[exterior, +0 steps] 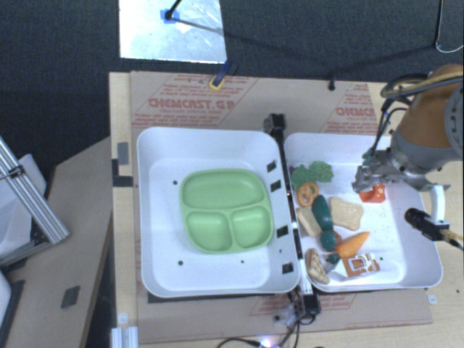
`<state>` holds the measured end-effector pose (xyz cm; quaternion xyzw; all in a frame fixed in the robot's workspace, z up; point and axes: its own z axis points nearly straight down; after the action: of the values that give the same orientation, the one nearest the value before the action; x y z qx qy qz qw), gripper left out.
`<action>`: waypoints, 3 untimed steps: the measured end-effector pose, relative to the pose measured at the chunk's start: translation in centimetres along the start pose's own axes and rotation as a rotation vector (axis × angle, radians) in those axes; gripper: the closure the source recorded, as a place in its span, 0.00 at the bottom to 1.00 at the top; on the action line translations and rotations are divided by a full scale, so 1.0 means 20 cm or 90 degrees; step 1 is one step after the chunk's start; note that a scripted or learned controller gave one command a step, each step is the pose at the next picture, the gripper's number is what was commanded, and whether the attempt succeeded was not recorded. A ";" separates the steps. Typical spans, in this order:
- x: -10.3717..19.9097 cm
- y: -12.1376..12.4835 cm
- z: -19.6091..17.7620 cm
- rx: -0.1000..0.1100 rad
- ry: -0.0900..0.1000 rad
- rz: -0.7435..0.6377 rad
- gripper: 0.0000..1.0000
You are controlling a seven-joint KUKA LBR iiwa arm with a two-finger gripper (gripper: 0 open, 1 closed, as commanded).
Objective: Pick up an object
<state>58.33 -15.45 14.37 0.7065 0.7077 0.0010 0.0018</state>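
Right now the gripper (370, 182) hangs low over the far right part of the right bin (420, 270), with a small red-orange object (373, 193) directly beneath its tip; the arm (428, 125) reaches in from the right, its orange band above the wrist. How far the fingers are spread, and whether they have closed on the red piece or only sit above it, I cannot tell, since the wrist hides them from this slanted view. The red piece lies apart from the main heap, which probably explains the choice: it looks like the easiest target, with bare bin floor around it and no neighbour touching. It appears compact and slightly wider than deep, its long axis running roughly left to right, though too little shows to be sure. The other toy foods crowd the left side of that bin against the divider: broccoli (313, 172) at the top, a pretzel (307, 192) below it, a dark green cucumber-like piece (322, 212) lying along the divider, a slice of bread (346, 213) beside it, and a carrot (353, 243) pointing up to the right. The left bin (156, 194) holds a green divided tray (223, 210), set squarely in its middle, probably as the drop place.
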 end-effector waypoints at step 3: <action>0.25 0.18 -0.38 0.000 0.001 -0.005 1.00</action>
<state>61.90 -10.35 21.98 0.7038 0.7104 0.0017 0.0016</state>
